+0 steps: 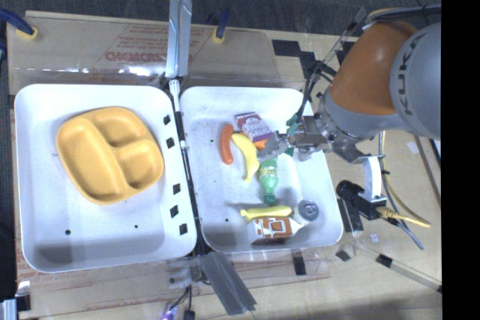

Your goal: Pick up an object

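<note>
two white bins sit on a bench; left bin [45, 236] has a yellow tray [109, 154]. right bin [210, 228] holds a banana [244, 154], sausage [226, 144], green bottle [268, 181], carton [253, 127] and box [271, 227]. gripper [279, 146] hovers over the bottle top, grip unclear.

Divided tray [109, 154] in left bin [37, 236]; banana [244, 154], bottle [268, 180], carton [271, 227] in right bin [206, 232].

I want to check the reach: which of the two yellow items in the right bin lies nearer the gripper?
The banana, beside the orange hot dog, lies nearer the gripper; the other yellow item sits by the bin's near edge.
</note>
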`<state>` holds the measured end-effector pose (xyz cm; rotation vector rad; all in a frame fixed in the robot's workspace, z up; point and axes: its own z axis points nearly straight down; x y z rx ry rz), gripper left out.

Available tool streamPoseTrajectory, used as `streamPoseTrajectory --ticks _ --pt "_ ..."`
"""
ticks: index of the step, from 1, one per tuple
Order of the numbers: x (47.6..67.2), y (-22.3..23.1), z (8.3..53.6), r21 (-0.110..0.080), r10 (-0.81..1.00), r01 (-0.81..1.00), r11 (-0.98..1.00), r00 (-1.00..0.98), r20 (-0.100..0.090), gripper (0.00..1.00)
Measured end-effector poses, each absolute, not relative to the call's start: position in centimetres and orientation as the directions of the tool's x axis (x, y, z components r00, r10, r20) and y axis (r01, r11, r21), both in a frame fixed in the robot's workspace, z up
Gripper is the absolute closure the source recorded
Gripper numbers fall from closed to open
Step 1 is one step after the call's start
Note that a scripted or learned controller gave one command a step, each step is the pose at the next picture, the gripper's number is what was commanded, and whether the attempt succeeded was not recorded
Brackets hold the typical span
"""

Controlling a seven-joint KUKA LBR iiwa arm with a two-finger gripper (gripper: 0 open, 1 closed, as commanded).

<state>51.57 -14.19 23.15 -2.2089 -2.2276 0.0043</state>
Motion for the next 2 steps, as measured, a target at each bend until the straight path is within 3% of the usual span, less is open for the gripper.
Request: streamPoseTrajectory --ticks 1,2 --pt "54.5 -15.7 12.3 -0.006 1.000 1.000 0.003 -0.003 0.001 0.00" --pt "54.3 -17.7 9.2 -0.004 0.991 0.991 0.131 -0.131 0.002 0.00"
